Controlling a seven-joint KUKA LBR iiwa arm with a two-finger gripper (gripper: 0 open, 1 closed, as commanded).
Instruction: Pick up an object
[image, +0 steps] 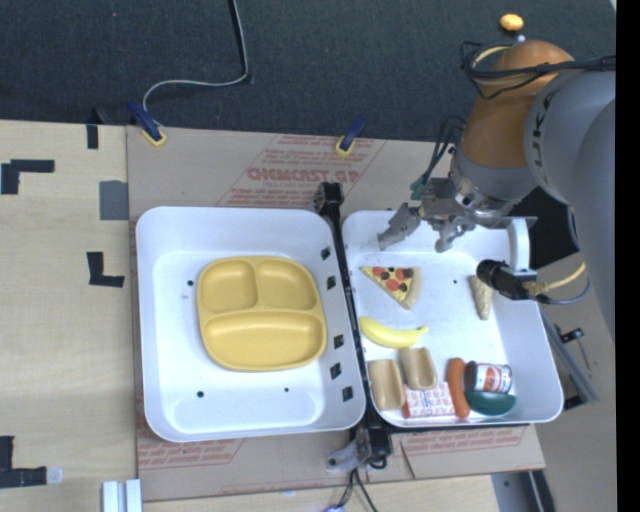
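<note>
My gripper (418, 234) hangs open over the far part of the right bin (520, 290), with nothing between its fingers. Just below it lies a pizza slice (393, 282). A banana (392, 333) rests nearer the front, close to the bin's left wall. Along the front edge sit two bread pieces (402, 374), a hot dog sausage (457, 386), a small can (491, 378), a teal object (492, 403) and a red-and-white packet (428, 402). A pale wedge (482, 297) lies at the bin's right side.
The left bin (170, 300) holds a yellow sectioned plate (262, 312). A black divider with clips (338, 300) runs between the bins. The grey arm (560, 130) reaches in from the upper right, above the right bin's far corner.
</note>
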